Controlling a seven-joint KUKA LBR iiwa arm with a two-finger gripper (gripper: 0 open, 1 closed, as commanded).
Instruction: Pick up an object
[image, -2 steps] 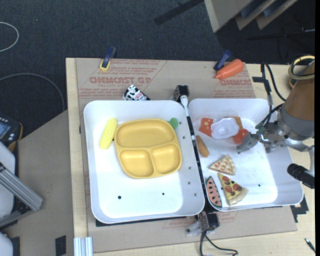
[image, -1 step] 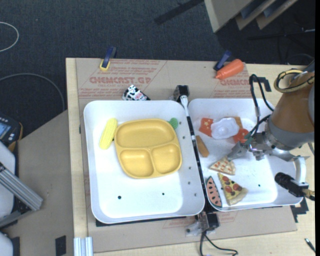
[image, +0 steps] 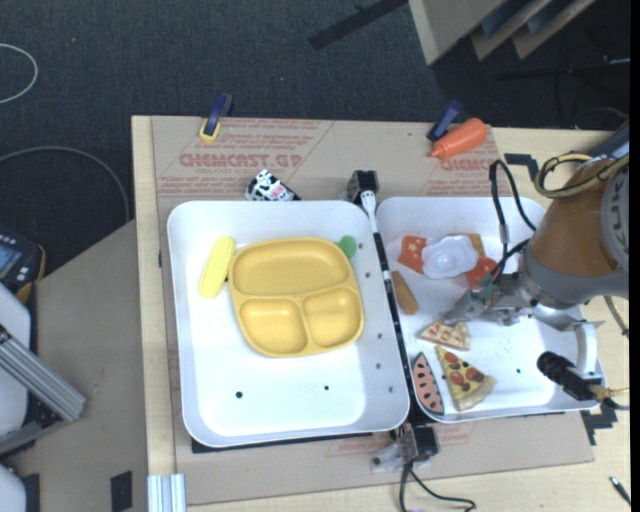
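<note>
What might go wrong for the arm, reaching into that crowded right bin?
The gripper sits low among close-packed toys. It may close on two at once, such as the pizza slice and the hot dog. It might also nudge pieces against the bin wall, where they look harder to grasp.

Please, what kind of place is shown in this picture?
Probably a robotics lab: two white bins of toy food, such as a pizza slice and a yellow divided plate, clamped on a bench, with a robot arm reaching in.
</note>
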